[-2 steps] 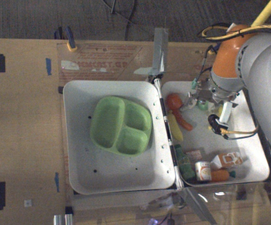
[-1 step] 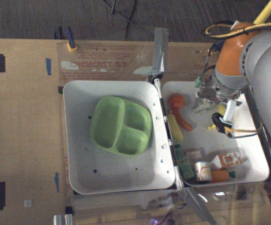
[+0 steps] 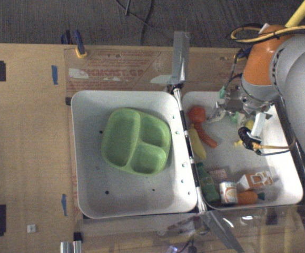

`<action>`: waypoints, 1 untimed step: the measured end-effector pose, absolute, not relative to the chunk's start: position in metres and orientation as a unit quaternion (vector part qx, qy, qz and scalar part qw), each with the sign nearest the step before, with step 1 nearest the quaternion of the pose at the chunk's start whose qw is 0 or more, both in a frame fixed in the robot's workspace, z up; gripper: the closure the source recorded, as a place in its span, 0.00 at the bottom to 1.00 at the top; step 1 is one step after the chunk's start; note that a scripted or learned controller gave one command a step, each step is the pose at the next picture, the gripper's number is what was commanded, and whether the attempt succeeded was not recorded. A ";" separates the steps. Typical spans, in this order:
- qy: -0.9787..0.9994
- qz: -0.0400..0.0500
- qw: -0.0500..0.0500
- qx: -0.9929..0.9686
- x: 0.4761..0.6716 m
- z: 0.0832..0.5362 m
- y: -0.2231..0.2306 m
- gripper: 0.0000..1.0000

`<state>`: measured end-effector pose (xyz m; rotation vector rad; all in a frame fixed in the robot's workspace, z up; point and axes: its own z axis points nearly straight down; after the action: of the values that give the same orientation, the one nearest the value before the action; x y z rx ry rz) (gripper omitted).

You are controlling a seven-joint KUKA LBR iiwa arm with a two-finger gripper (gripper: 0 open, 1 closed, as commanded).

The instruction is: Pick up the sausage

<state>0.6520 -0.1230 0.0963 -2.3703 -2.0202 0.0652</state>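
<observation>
Probably light, smooth and a bit slippery, the little red sausage (image 3: 208,139) lies beside the yellow banana (image 3: 197,143) in the right bin (image 3: 294,194), best pinched mid-length; whether the claw (image 3: 231,108) is clenched cannot be told.

Arm (image 3: 294,62) cut by right edge

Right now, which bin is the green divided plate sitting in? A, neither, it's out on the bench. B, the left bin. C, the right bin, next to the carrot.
B: the plate lies flat inside the left bin, while the carrot and the other food sit in the right bin.
</observation>
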 end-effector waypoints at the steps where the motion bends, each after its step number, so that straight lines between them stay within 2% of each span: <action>1: -0.652 0.000 -0.002 -0.759 0.642 0.088 -0.104 0.00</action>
<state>0.6421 -0.1041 0.0879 -2.3867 -2.0503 -0.0005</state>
